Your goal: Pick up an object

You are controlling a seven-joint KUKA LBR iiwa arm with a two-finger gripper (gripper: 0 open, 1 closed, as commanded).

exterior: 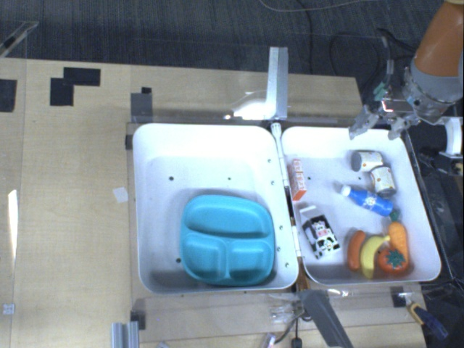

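The bench (72, 216) carries 2 shallow white bins side by side. The left bin (156, 158) holds 1 blue divided tray (228, 239), lying flat toward its near edge.

The right bin (326, 145) holds the graspable items. Against its left wall lies a small orange-and-white packet (298, 179), and below it a black-and-white toy (320, 236). Toward the middle-right sit a silver can (375, 171) and a blue-and-white tube (367, 199), close together and possibly touching. At the near right corner, a cluster of plastic fruit (378, 250) lies bunched in contact.

The claw (381, 124) hangs at the far right corner of the right bin, above its rim. It appears released, with both fingers spread and nothing between them. No object is yet held.

Assessment: the silver can is the nearest candidate. A sound attempt would centre the claw over the can, align the fingers across its narrow width, and descend clear of the tube. The fruit cluster looks a poorer choice, since crowded neighbours could block finger entry.
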